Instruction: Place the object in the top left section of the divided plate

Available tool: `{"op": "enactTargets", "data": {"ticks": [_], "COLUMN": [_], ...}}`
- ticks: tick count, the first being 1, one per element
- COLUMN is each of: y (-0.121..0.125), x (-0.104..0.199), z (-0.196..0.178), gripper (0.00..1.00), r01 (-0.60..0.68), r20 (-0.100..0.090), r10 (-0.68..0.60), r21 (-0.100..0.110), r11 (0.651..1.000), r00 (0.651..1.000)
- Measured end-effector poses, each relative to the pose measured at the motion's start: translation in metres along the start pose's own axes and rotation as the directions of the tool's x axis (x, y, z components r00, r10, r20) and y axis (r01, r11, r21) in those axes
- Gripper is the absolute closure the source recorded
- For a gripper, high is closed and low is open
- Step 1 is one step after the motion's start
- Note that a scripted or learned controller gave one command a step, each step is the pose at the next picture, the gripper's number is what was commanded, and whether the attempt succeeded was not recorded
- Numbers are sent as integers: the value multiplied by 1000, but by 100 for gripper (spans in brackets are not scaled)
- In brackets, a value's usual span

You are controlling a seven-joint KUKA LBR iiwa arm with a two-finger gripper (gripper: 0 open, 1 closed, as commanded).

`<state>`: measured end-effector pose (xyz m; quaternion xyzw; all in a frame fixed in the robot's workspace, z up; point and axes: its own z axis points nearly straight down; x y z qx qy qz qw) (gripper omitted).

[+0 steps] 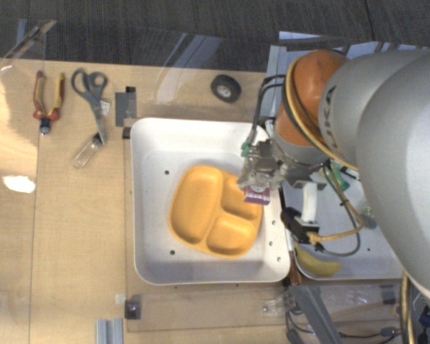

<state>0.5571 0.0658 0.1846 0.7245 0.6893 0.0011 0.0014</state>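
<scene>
Jaws: state cannot be told; the gripper (pixel 259 179) is seen from above and its tips are masked by its own body and cabling.

Object (pixel 256 196): small purple-and-white item, partly hidden, showing just below the gripper at the plate's right edge. Whether it is gripped or merely lies under the tool cannot be judged.

Plate (pixel 213 211): yellow, divided into three sections, lying tilted in the left bin (pixel 154 145) toward its right wall. One large section lies to the left, two smaller ones to the right and bottom.

Position: gripper stands over the plate's upper right rim, near the ridge between sections.

Risks:
- Release from here would likely drop the object on the rim or in the right section, not the top left one.
- A light, small item may bounce or slide off the smooth plate into the bin.
- Contact with the rim could shove or tip the plate, since nothing fixes it.
- If the hold is weak, the object may fall mid-move.

Also present: banana (pixel 319 264) in the right bin.
</scene>
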Motion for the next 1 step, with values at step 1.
{"op": "enactTargets", "data": {"ticks": [1], "y": [0], "x": [0], "z": [0], "gripper": [0], "r01": [0], "r20": [0], "r10": [0], "r21": [0], "r11": [1000], "r00": [1000]}}
